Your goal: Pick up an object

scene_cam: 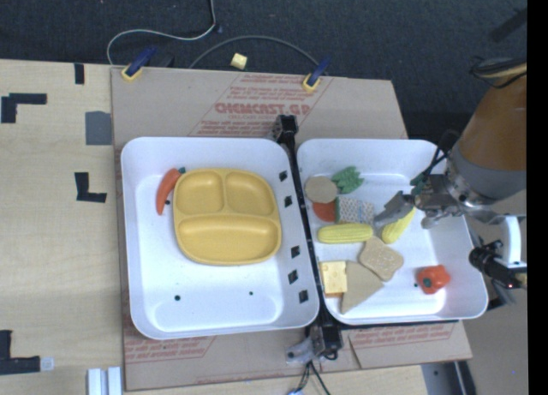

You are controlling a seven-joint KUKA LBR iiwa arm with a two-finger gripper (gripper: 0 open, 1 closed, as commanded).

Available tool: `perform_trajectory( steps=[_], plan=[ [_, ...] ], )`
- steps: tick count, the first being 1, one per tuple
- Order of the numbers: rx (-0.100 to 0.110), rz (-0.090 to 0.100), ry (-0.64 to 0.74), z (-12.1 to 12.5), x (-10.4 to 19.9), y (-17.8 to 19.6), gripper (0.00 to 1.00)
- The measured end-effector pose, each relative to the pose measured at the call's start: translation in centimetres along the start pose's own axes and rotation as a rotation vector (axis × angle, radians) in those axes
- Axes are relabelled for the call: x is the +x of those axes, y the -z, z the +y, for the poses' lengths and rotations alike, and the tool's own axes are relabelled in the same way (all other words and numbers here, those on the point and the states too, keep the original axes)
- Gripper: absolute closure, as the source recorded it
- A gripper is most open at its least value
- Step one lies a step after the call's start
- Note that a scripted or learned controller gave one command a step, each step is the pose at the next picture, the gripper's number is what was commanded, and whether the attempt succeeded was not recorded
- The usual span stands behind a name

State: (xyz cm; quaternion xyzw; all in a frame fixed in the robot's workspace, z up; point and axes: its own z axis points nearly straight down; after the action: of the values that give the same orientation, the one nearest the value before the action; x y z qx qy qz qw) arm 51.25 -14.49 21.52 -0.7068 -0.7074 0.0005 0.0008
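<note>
My gripper (411, 214) hangs over the right bin (454, 303), in its right half, open, with nothing between its fingers. A small yellow piece (396, 230) lies just below its left finger (391, 210). Left of that lie a corn cob (345, 233), a speckled grey block (355, 210), a tan disc (322, 188) over a red item (325, 211), and a green leafy toy (347, 179). Toward the front are two bread slices (380, 259) (360, 287), a yellow cheese square (333, 277) and a red pepper (433, 278).
The left bin (145, 299) holds a yellow divided plate (228, 215) and an orange carrot (166, 189) at its back left. Black clips (293, 213) run along the wall between the bins. A cable (205, 8) and a small yellow cube (239, 61) lie behind the bins.
</note>
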Motion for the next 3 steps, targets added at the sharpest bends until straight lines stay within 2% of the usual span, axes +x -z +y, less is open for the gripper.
perform_trajectory(
  steps=[1, 2, 3],
  plan=[
    [-0.014, -0.005, 0.0, 4.4, -2.2, -9.7, 0.0],
    [-0.024, -0.007, 0.001, 4.9, -2.7, -12.0, 0.0],
    [-0.051, -0.018, 0.002, 5.6, -2.9, -10.3, 1.0]
  ],
)
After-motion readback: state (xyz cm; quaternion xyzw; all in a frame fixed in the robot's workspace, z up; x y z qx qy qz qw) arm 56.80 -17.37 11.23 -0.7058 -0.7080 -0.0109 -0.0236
